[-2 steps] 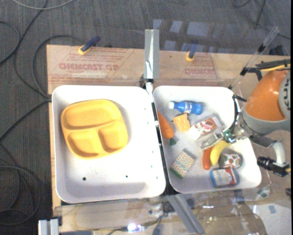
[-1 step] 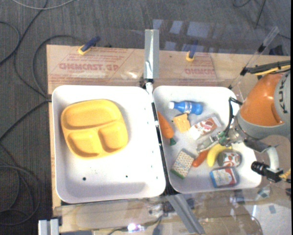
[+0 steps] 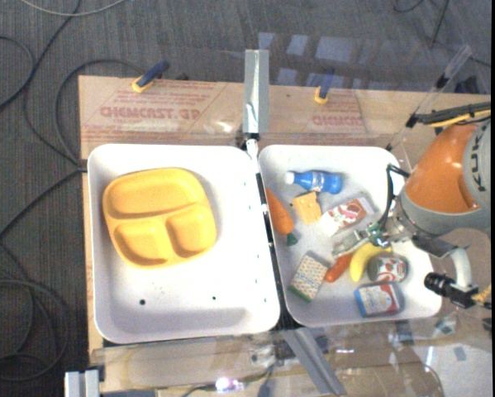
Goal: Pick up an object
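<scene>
Nearest the camera, in the right bin (image 3: 412,308), a blue-edged packet (image 3: 378,299) lies at the near right corner, with a round red-and-white tin (image 3: 387,269) just beyond it. Left of these, a small checked box (image 3: 310,276) lies tilted, and a slim orange piece (image 3: 339,268) rests between it and a yellow banana (image 3: 362,260). Just beyond the banana, the pincer (image 3: 376,236) sits low among the clutter at the end of the grey arm (image 3: 445,188), whose orange band bulges over the bin's right rim. Whether its fingers are spread or closed cannot be told, nor whether anything is caught between them. Close to its left is a red-and-white wrapper (image 3: 349,212). Further left, an orange carrot with a green tip (image 3: 282,215) lies along the bin's left wall, and a tan block (image 3: 308,208) sits beside it. At the far side lies a blue-and-white bottle (image 3: 315,180). Across the divide, the left bin (image 3: 181,304) holds 1 yellow sectioned tray (image 3: 159,215). Beyond both bins, the bench (image 3: 173,110) carries 2 clamps at its far edge.
</scene>
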`<action>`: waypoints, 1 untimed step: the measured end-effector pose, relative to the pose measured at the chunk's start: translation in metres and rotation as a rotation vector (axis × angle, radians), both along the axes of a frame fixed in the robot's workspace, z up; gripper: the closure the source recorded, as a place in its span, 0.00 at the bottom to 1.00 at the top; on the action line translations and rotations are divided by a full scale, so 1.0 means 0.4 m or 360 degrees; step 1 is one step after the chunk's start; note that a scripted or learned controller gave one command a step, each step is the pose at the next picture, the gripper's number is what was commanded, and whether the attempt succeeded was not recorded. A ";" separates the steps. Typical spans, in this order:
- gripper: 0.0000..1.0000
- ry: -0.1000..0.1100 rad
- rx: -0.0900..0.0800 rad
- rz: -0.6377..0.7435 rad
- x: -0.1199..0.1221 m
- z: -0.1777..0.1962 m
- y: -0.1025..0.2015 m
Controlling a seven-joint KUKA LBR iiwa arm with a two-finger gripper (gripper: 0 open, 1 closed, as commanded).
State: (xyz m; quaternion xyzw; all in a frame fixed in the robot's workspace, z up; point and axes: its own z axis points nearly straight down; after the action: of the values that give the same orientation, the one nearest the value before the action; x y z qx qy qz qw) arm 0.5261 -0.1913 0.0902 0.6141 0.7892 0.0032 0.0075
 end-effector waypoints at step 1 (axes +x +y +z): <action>1.00 -0.0008 0.0003 0.0003 0.006 0.029 0.004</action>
State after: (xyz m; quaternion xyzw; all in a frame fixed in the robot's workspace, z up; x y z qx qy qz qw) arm 0.5287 -0.1897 0.1017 0.6133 0.7898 0.0055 0.0088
